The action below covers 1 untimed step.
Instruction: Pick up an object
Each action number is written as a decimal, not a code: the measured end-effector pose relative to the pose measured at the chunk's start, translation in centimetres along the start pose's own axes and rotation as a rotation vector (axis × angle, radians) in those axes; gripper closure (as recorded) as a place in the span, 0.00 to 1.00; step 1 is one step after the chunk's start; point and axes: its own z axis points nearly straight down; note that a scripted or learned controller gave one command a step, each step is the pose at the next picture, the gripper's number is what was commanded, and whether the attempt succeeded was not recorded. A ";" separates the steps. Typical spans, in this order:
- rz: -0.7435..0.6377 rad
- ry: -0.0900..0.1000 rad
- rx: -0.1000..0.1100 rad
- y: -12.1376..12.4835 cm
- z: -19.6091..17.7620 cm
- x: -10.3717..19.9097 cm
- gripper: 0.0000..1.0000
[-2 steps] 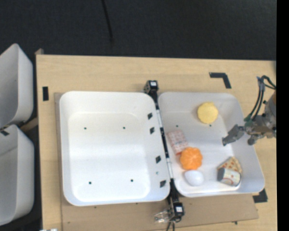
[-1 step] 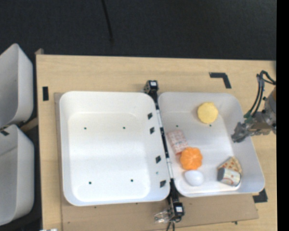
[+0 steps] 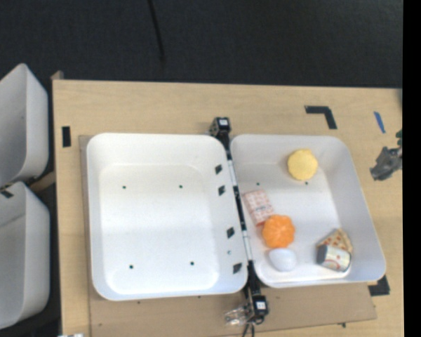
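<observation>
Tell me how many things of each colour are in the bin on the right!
Yellow: 1, the yellow ball
Orange: 1, the orange ball
White: 1, the white egg-shaped thing
Pink and white: 1, the small packet
Patterned: 1, the tipped-over cup
Total: 5

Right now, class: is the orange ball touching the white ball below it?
Touching: the camera view shows the orange ball meeting the white ball, no gap between.
</observation>
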 end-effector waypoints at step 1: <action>-0.006 0.006 0.008 2.4 -1.3 5.8 1.00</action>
